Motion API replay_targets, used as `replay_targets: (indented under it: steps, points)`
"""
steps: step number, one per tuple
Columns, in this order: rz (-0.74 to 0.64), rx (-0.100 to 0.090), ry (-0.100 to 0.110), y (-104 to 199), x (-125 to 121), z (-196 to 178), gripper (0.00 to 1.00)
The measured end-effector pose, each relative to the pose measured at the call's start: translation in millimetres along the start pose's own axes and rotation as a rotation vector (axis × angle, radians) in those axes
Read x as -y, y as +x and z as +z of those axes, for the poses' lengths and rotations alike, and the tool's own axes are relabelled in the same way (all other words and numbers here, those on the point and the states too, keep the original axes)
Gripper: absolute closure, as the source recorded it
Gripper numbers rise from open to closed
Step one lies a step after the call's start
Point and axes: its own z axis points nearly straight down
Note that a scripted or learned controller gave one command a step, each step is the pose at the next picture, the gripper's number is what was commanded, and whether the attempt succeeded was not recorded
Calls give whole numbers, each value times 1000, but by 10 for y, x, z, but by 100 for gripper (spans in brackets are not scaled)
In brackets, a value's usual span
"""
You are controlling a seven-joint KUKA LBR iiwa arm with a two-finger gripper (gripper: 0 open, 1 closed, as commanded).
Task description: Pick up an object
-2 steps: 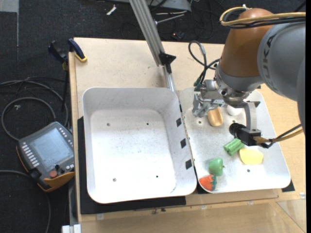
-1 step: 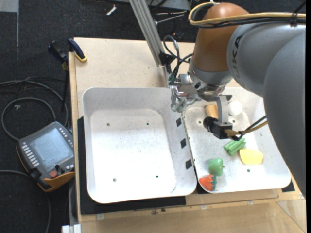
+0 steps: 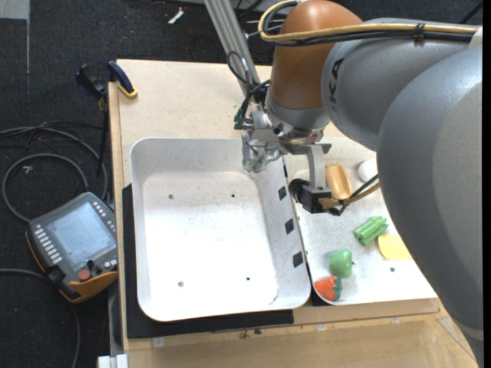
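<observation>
Camera view: hand (image 3: 259,153) sits at the far end of the divider between the two bins, over the left bin's (image 3: 153,205) far right corner. Can't tell if it's open or closed. All objects lie in the right bin (image 3: 303,240), right and nearer from the hand: tan cylinder (image 3: 337,181), green block (image 3: 370,229), yellow piece (image 3: 393,247), green-and-red toy (image 3: 336,274). Closest is the tan cylinder, long axis running near-far.
</observation>
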Motion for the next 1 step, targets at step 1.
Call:
replay_targets:
  steps: [1]
  points:
    - [4,2,2,-33,5,-7,0]
